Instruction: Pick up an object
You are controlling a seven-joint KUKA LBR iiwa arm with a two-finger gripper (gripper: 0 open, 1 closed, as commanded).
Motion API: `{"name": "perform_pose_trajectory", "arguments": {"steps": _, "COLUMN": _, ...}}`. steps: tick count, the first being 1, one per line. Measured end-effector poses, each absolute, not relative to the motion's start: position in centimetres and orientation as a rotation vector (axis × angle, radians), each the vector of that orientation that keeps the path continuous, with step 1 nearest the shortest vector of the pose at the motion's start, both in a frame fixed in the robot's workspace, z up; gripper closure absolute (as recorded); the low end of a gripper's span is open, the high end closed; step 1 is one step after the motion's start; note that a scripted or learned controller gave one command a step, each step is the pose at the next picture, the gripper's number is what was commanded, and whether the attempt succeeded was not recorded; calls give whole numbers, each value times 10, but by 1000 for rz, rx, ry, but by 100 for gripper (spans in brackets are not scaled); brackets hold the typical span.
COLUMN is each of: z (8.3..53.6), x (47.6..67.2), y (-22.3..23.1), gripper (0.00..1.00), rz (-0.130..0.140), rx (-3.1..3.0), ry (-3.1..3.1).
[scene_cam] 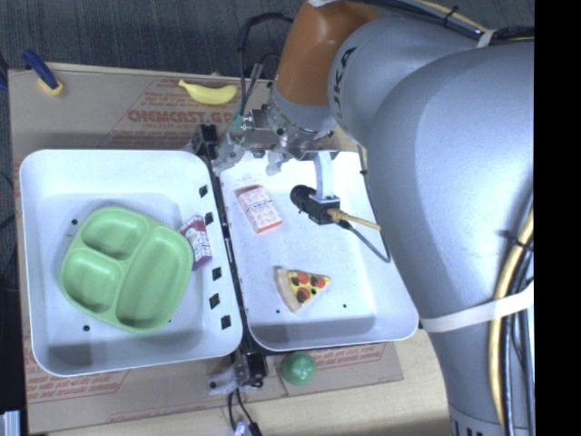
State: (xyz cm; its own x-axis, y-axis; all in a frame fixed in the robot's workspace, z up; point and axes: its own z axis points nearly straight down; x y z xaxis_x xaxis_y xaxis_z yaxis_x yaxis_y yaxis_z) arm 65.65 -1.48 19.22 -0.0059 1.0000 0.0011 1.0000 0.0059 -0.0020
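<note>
1. We find the pincer (272,157) at the far end of the right bin (356,284), close to the divider between the bins. The wrist hides its tips, so we cannot tell whether it is released or clenched. Nothing visible is held in it.
2. We take the red-and-white carton (259,209) as the likeliest object to pick. It lies flat on the bin floor just nearward of the pincer, apart from the bin walls. We judge that this leaves room for a descent from above.
3. A pizza slice toy (301,287) lies flat in the same bin, well nearward of the pincer, as a second candidate.
4. Across the divider, in the left bin (45,198), a small dark packet (197,239) touches the rim of a green divided plate (127,266). We judge this a harder grasp.
5. A banana (209,91) lies outside the bins, beyond the pincer. A green ball (297,368) lies outside them on the near side.
6. Arm pose: the arm reaches in from the right. The orange band (309,53) sits above the wrist, which is angled down toward the far end of the bin.
</note>
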Motion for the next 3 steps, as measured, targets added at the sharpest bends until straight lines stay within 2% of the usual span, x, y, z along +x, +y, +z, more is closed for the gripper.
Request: {"name": "perform_pose_trajectory", "arguments": {"steps": 3, "z": 192, "x": 656, "y": -15, "gripper": 0, "rz": 1, "rx": -2213, "ry": -2226}}
